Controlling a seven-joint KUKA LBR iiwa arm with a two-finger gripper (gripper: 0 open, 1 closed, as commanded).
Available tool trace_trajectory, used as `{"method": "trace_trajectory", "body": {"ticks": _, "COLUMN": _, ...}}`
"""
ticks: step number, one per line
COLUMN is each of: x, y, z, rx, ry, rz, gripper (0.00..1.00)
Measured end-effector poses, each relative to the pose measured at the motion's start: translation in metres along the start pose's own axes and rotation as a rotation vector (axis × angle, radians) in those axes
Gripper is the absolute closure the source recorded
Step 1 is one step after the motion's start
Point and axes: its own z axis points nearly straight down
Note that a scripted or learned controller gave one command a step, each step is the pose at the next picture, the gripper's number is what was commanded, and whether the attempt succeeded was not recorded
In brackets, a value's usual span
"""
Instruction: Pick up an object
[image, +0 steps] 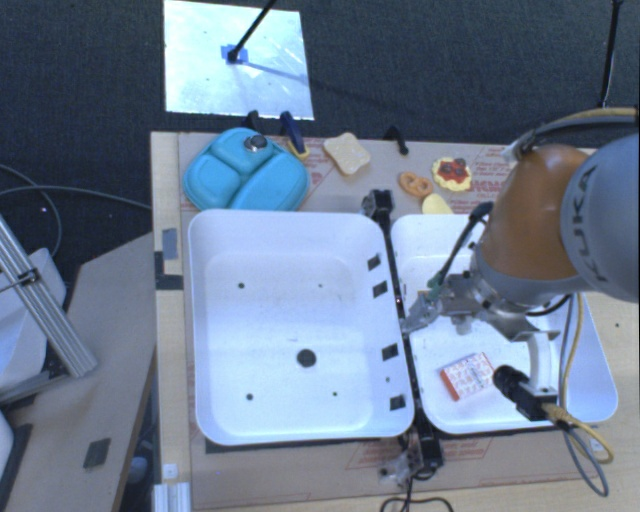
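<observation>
pincer (425, 310) at right bin's (590, 400) left wall, grip state unclear, red box (468, 376) nearby

The left bin (290, 330) lies wide open, with just a small dark disc (306, 357) on its floor. The arm (560, 225) hangs over much of the right bin (600, 390), crowding the red-and-white box (468, 376). Behind the bins, a blue tray (245, 172) and toy foods (347, 153) line the back edge.

a small box (468, 376) lies in the right bin (600, 390), beside the left bin (230, 300).
</observation>
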Motion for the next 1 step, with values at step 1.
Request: {"method": "trace_trajectory", "body": {"ticks": 1, "x": -0.0720, "y": 0.0290, "z": 0.0201, "rx": -0.008, "ry": -0.002, "rz": 0.001, "gripper": 0.00}}
